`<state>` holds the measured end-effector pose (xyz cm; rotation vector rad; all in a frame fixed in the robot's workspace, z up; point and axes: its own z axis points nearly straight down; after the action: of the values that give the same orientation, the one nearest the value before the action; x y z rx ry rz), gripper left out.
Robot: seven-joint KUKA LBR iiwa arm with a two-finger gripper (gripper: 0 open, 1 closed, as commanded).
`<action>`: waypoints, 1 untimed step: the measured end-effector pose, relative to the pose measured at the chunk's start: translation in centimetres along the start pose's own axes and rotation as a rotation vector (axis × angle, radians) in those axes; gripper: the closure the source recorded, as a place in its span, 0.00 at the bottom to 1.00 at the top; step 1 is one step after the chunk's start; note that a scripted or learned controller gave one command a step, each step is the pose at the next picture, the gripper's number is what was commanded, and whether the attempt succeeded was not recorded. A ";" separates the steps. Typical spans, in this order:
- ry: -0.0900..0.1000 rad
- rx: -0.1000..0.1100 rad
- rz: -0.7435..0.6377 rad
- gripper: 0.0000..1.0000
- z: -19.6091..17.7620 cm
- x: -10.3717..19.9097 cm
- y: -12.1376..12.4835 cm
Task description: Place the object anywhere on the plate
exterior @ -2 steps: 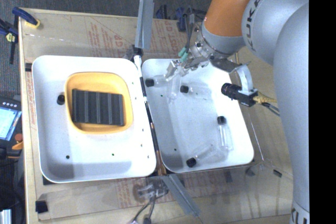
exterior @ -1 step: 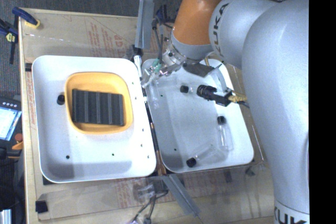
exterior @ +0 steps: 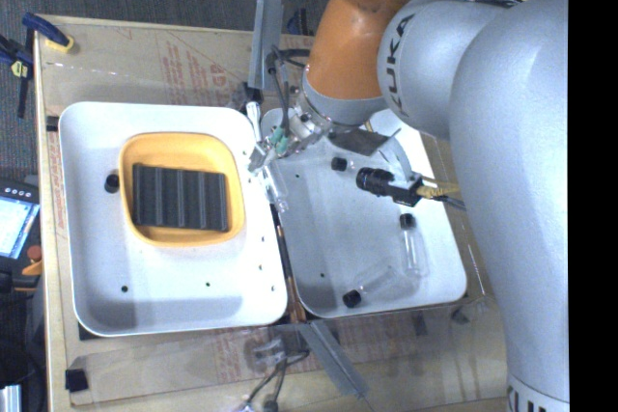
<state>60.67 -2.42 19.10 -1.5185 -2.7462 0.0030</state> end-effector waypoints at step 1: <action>-0.003 -0.003 -0.119 1.00 -2.3 3.0 1.7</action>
<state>60.53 0.98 21.45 -1.3540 -2.8348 0.0006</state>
